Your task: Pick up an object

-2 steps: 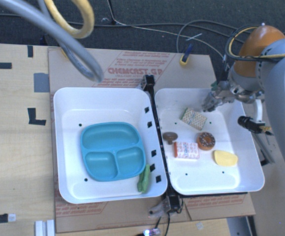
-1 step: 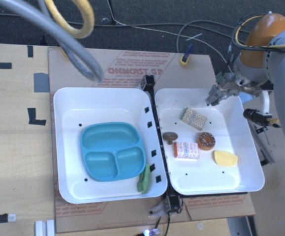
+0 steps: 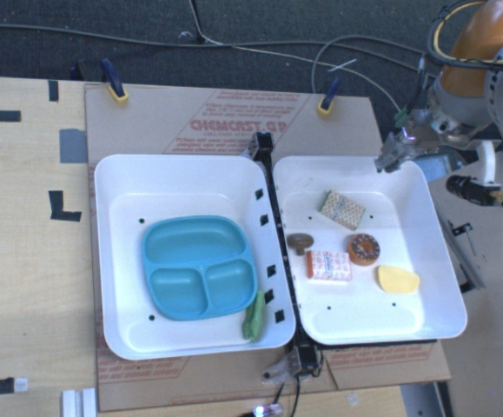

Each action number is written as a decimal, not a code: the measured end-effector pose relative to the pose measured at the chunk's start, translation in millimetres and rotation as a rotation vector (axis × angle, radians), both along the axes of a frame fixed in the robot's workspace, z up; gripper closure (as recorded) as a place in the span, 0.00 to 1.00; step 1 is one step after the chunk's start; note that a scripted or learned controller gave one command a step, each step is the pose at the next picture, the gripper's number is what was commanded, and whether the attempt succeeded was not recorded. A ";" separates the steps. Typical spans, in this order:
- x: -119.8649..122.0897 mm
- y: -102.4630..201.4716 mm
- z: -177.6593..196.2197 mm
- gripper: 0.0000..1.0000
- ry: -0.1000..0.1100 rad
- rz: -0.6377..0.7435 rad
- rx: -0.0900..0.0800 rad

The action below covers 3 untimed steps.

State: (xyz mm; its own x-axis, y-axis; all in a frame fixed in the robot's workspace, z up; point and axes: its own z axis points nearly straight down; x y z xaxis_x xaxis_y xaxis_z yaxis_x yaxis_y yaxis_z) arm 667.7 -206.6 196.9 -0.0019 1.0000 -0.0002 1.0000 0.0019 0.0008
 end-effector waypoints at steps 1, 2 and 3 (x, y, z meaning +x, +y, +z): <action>-6.1 58.6 12.8 1.00 0.002 0.003 0.001; -3.4 115.7 8.7 1.00 0.003 0.004 0.001; -5.4 170.2 21.8 1.00 0.001 0.005 0.002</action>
State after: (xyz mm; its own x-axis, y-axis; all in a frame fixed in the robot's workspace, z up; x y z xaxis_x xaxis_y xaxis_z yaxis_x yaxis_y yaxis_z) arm 662.4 -36.4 218.7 -0.0065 1.0000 0.0013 1.0000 0.0065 0.0001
